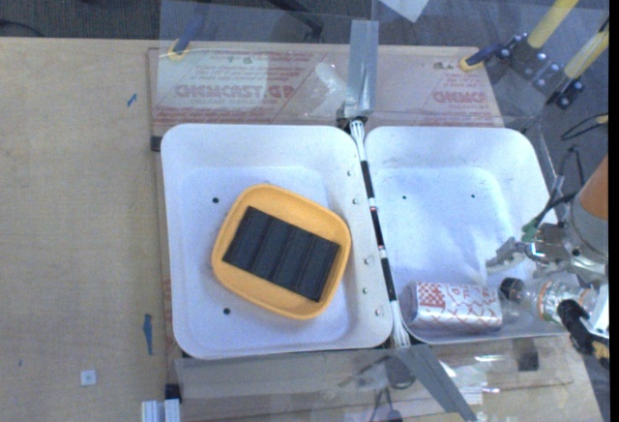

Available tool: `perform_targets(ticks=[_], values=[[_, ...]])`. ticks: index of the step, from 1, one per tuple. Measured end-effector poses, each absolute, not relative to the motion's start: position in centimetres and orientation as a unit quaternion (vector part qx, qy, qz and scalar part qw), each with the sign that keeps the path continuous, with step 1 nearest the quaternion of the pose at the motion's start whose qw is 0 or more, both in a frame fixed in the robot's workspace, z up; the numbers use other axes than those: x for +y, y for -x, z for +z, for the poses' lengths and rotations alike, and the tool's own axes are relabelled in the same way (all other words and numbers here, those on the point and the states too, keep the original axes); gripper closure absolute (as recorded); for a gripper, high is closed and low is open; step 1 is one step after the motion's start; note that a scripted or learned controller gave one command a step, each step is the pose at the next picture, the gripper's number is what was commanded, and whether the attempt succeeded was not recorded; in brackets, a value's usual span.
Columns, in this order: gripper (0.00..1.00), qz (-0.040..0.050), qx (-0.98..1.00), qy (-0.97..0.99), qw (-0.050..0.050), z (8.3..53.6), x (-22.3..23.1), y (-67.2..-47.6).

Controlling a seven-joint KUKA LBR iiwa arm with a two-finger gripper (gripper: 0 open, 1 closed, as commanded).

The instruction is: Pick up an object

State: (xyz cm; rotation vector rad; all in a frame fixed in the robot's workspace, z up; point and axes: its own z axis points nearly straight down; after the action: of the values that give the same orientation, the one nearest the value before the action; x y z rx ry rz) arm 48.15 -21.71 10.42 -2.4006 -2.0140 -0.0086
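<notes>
Currently the red-and-white patterned cylindrical can (pixel 458 303) lies on its side along the right bin's (pixel 435 168) front edge; my gripper (pixel 542 275) sits beside it, closure indeterminable.

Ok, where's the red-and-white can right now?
The red-and-white can lies on its side in the right bin, against the near edge, close to the divider between the bins. The hand is just to its right.

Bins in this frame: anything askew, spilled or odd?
Nothing spilled. The yellow tray sits skewed in the left bin. The red-and-white can lies on its side along the right bin's near wall, with the end effector beside it.
</notes>
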Motion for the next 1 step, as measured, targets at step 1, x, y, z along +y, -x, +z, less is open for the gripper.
perform_targets(ticks=[1], values=[[0.0,-0.0029,-0.695,0.719,0.002,8.89,-21.15,-48.21]])
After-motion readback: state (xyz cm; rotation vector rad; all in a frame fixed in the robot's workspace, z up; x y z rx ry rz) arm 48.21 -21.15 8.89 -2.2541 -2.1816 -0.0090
